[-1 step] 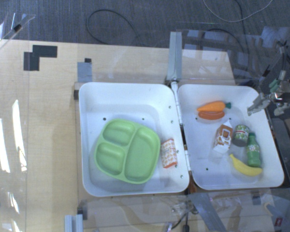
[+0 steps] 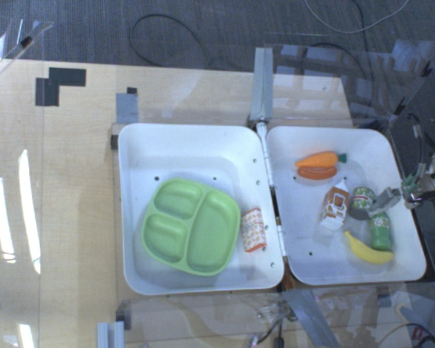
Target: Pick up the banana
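Banana point(image 2: 368, 249) near right bin's point(image 2: 304, 267) front-right corner; light, curved, bruisable; grasp mid-body across width; gripper point(image 2: 388, 196) fingers: cannot tell

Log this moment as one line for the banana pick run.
banana: right bin, near front edge, not grasped | gripper: right side, above the bin, nothing seen held | divided plate: left bin

Yellow banana point(image 2: 369, 249), orange carrot point(image 2: 318, 162) (green tip), pale green divided plate point(image 2: 191, 226), white bins point(image 2: 188, 138).
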